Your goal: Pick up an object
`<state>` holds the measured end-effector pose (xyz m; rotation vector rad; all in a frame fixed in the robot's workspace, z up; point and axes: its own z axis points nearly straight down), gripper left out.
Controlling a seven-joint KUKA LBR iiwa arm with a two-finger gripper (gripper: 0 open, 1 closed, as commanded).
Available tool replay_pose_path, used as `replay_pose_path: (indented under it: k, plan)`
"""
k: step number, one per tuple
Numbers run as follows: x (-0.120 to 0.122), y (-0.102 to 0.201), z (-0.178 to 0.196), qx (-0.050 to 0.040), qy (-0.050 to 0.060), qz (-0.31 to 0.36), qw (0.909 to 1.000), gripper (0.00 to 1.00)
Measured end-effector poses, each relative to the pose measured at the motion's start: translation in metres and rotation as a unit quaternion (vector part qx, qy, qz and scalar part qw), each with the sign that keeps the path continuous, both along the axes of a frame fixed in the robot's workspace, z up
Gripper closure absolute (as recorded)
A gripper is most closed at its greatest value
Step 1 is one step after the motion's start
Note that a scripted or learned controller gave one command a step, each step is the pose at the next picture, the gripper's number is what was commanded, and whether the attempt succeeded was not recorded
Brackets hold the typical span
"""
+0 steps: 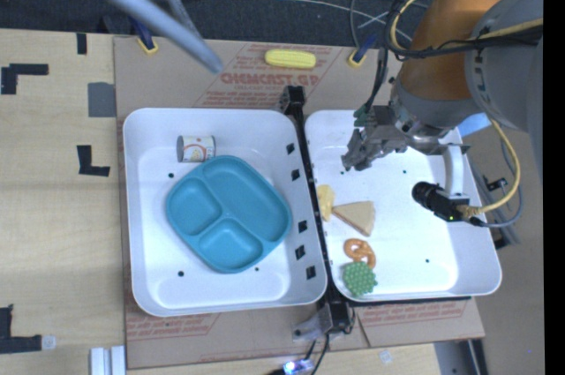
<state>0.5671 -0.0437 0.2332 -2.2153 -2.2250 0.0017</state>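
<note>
Fingers (pixel 360 154) hang dark over the right bin's (pixel 441 276) upper left floor; whether they are spread or pressed together cannot be told. Nothing shows between them. Below lie a cheese wedge (pixel 356 215), a pretzel (pixel 359 251) and a green piece (pixel 359 278), apart from them.

Arm (pixel 477 56) cut off at right edge, gripper (pixel 357 154) finger gap unclear, small can (pixel 196 148) label unreadable
</note>
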Motion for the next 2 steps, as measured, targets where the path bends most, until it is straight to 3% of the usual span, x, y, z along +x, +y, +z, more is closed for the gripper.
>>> replay_pose_path:
  k: [2]
  plan:
    - [0.001,0.112,-0.004,0.0002,0.0,0.001,1.0,1.0]
